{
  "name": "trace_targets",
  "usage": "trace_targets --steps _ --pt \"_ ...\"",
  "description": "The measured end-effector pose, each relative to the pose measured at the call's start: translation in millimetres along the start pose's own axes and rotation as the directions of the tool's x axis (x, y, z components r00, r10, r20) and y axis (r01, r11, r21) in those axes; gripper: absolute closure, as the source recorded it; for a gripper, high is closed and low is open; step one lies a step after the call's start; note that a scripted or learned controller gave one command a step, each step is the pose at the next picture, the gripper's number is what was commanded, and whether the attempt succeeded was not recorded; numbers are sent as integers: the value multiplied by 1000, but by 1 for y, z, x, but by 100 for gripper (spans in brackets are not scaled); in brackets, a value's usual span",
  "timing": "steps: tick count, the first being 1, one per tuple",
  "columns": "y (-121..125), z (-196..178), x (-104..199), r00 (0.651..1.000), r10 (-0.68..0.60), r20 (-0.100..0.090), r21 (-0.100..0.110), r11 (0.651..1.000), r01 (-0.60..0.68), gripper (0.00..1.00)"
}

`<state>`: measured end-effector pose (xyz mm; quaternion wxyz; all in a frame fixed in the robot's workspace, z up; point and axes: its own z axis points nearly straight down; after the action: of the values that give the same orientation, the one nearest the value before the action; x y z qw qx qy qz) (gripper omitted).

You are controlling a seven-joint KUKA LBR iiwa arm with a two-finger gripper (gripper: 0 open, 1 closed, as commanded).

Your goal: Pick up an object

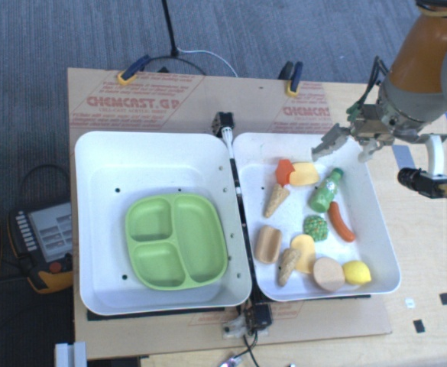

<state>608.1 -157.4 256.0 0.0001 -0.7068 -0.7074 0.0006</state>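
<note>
While beside it, toys (pixel 312 220) in right bin (pixel 382 228).

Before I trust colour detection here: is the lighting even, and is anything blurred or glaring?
Camera view: light is soft and even, with faint shadows under the toys and the green plate; the white bins are bright but keep their edges, with no harsh glare; the gripper looks slightly soft, the toys fairly sharp; the bench edges look mildly skewed by the slanted view.

I work in a robotics lab: grey office carpet (pixel 299 21), a board surface (pixel 170 102) held by clamps (pixel 134 69), two white bins (pixel 101 167), cables (pixel 166 14), and a handheld control pendant (pixel 43 239) on the floor.
</note>
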Motion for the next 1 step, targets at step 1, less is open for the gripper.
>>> trace_targets --steps 1 --pt "-34 141 -48 999 48 -1 4 999 -48 0"
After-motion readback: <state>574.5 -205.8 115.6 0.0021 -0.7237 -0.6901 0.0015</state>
